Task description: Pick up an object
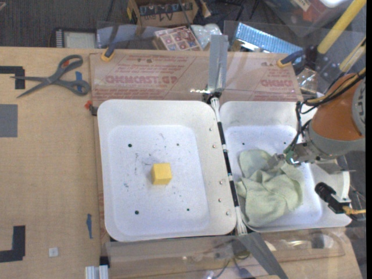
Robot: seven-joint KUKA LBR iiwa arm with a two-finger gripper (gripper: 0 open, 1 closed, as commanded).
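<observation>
Gripper (283, 159) on the pale green cloth (268, 192), right bin (256, 121)

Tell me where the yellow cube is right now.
In the camera view, the yellow cube sits near the middle of the left bin, alone on its floor, well away from the crumpled cloth in the right bin.

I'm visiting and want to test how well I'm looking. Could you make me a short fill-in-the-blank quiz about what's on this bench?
1. The small cube in the left bin is coloured ____.
2. The crumpled cloth lies in the ____ bin.
3. The gripper is at the cloth's upper ____ edge.
4. On the bench, left of both bins, lies a pair of ____.

Missing words: yellow; right; right; scissors
</observation>
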